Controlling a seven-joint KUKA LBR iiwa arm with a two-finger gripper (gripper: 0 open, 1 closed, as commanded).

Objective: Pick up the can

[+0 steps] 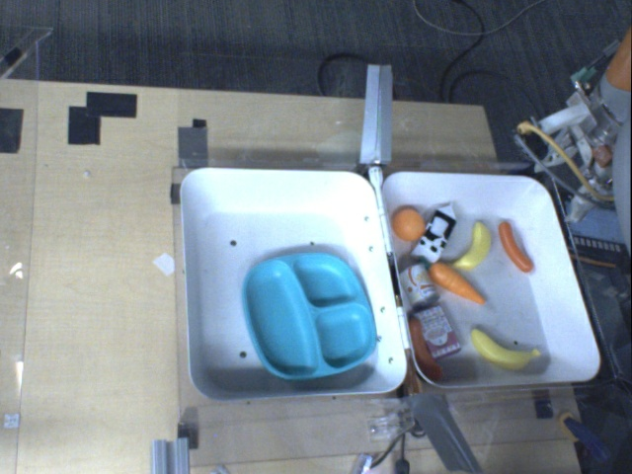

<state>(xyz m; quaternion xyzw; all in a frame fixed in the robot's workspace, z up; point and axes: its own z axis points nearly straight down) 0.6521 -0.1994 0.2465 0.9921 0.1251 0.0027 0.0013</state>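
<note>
The can (419,282) is small and silvery with a coloured label. It lies on its side near the left wall of the right bin (553,265), between a carrot (456,281) and a red packet (435,331). My arm's wrist end and gripper (587,144), hung with yellow and white cables, sit at the right edge of the view, beyond the far right corner of that bin. The gripper is well away from the can and nothing shows in it.
The right bin also holds an orange (406,224), a black-and-white carton (435,233), two bananas (476,246) (505,350) and a sausage (515,246). A blue divided tray (308,314) lies in the left bin (227,215). A metal post (378,117) stands between the bins.
</note>
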